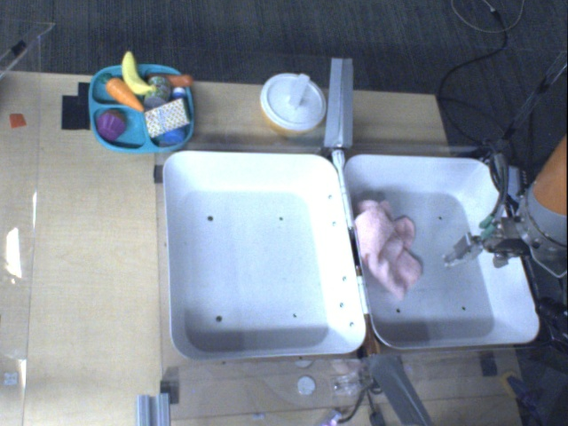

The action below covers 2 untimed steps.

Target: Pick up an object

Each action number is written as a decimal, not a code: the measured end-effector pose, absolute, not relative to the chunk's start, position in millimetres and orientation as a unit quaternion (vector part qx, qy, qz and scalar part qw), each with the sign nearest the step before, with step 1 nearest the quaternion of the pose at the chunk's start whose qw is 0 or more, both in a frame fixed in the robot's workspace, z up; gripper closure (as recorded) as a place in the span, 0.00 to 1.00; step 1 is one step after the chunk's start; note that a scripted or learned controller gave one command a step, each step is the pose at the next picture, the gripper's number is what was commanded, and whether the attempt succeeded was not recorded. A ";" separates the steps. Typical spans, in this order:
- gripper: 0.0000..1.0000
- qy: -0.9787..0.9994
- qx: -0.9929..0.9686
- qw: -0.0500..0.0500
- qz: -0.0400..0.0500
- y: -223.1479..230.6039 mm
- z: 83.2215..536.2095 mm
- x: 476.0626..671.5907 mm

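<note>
My claw [463, 251] hangs empty, prongs slightly parted, right of the pink cloth [387, 244]; I should centre over its bunched middle before descending.

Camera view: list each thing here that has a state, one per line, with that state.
Pink cloth: crumpled, lying loose at the left side of the right bin.
Gripper: low over the right bin, right of the cloth, apart from it.
Left bin: upright on the bench.
Blue tray: holds toy food.
Yellow tub: white lid on.
</note>
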State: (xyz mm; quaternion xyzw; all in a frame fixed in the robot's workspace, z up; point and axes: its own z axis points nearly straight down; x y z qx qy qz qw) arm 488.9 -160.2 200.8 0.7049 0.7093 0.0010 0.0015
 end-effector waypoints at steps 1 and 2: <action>0.00 0.743 0.669 0.002 0.002 -131.8 100.5 571.4; 0.00 0.763 0.646 0.008 0.005 -98.1 91.5 544.5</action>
